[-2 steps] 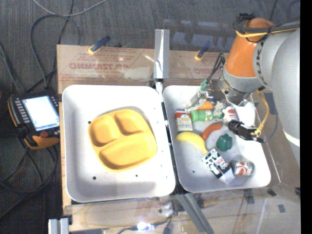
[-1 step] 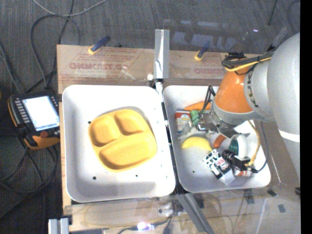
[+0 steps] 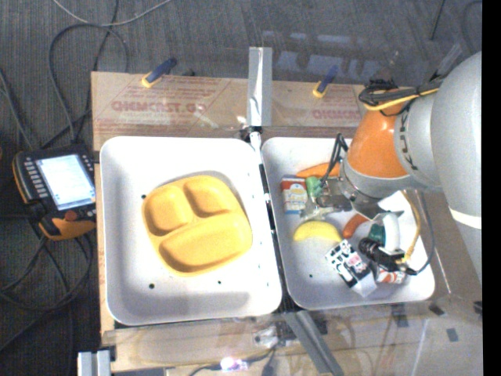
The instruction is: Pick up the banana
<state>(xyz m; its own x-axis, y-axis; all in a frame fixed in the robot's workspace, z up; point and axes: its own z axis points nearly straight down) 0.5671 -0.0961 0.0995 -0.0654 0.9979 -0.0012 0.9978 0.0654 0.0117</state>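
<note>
- The banana (image 3: pixel 316 231) is lying in the right bin (image 3: pixel 313 288), towards that bin's left-middle; it looks short and stubby, with its long axis running roughly left to right across the view, and which end is the stem can't really be made out.
- The gripper (image 3: pixel 333 198) sits just above the banana, up and a bit to the right of it, very close. Can't tell if the jaws are open or closed, the wrist and cables cover that part, and nothing is visibly gripped.
- The arm (image 3: pixel 391 151), grey with the orange band, comes in from the banana's right and covers the upper right of the bin.
- Just up-left of the banana is a small red-and-white carton (image 3: pixel 293 194); its print is too small to read.
- Down-right of the banana is a black-and-white patterned box (image 3: pixel 348 261), also unreadable.
- An orange piece (image 3: pixel 315 169) peeks out further up from the banana, behind the gripper.
- Well to the banana's left, the left bin (image 3: pixel 125 288) holds a yellow divided tray (image 3: pixel 200 224).
- Behind both bins, the cardboard sheet (image 3: pixel 141 108) has faded red lettering, not legible.
- Far left of the banana, off the bench, is a handheld screen unit (image 3: pixel 56 182).
</note>
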